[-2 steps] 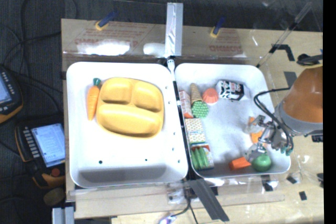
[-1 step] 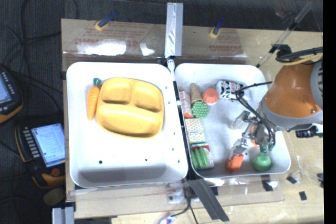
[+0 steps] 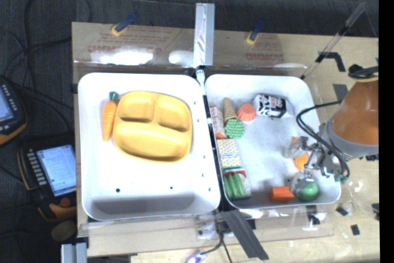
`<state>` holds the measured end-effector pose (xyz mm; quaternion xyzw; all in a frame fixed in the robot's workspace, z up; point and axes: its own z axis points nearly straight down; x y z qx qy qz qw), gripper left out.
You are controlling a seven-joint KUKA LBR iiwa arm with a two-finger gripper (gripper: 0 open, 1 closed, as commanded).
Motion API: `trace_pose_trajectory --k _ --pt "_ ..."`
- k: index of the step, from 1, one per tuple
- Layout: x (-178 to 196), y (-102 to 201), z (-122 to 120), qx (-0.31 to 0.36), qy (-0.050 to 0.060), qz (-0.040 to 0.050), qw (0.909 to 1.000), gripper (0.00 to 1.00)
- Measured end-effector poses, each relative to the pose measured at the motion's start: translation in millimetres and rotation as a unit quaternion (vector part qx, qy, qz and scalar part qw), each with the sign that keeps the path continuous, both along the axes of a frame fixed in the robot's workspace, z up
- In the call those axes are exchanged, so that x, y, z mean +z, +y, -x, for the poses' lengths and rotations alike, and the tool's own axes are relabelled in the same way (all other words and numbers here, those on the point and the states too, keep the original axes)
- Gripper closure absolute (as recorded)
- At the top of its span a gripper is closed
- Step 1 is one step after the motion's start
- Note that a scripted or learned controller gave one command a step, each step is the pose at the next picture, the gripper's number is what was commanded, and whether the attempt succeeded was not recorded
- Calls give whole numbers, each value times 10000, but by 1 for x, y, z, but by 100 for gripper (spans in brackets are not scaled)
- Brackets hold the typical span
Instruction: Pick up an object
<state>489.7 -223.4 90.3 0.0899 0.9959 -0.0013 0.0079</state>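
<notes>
Camera view, near edge first. Right bin point(image 3: 311, 95), near-right corner: green ball point(image 3: 308, 191) lying against the bin's near wall, with an orange-red block point(image 3: 282, 194) just beside it on the side towards the left bin. Ball is round, glossy and plain green. Sitting in a corner leaves little room around it.

Gripper point(image 3: 311, 164) hangs just behind the ball, low in the bin. Whether it is released or clenched cannot be told: the wrist hardware blurs it. Nothing seen held. Small orange piece point(image 3: 299, 161) right at the gripper; object or part of the tool, unclear. Judgement: the ball is the likeliest target, since the arm point(image 3: 357, 120) is stooped over that corner.

Along the divider side of the same bin: green-striped box point(image 3: 237, 185), patterned box point(image 3: 228, 154), green dotted round point(image 3: 234, 128), pink cupcake point(image 3: 247, 113). These are packed in a row, touching or nearly so, and are harder to single out.

Further back: black-and-white cow-patterned piece point(image 3: 269, 105), standing apart.

Left bin point(image 3: 86, 151): yellow divided tray point(image 3: 154, 125), with a carrot point(image 3: 109, 119) just beside it. Both are well away from the arm.
</notes>
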Motion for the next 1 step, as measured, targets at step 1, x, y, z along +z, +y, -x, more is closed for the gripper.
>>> trace_pose_trajectory --k 1 --pt "-1 19 -17 -897 20 -1 9960 0"
